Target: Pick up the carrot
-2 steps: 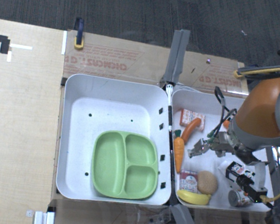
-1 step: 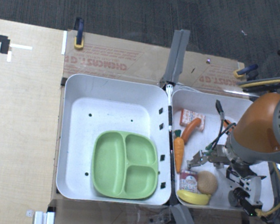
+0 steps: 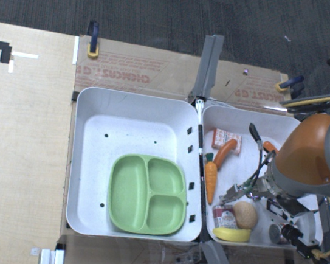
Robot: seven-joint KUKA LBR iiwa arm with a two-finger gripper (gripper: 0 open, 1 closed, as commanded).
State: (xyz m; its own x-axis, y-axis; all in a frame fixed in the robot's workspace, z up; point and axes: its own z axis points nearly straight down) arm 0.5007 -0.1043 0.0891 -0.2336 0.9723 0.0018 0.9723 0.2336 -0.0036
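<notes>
The carrot (image 3: 209, 182), orange with a small green top, lies lengthwise along the left wall of the right bin (image 3: 289, 125). My gripper (image 3: 235, 194) hangs low over that bin's middle, just to the right of the carrot and apart from it. It is right above a round brown potato-like object (image 3: 245, 214). The arm's orange band (image 3: 310, 150) is behind it at the right. I see nothing held in the gripper.
A reddish sausage (image 3: 225, 152) and a red-and-white packet (image 3: 224, 138) lie beyond the carrot. A banana (image 3: 231, 233) and a small red packet (image 3: 223, 217) sit at the bin's near edge. The left bin (image 3: 89, 148) holds a green divided plate (image 3: 147, 194).
</notes>
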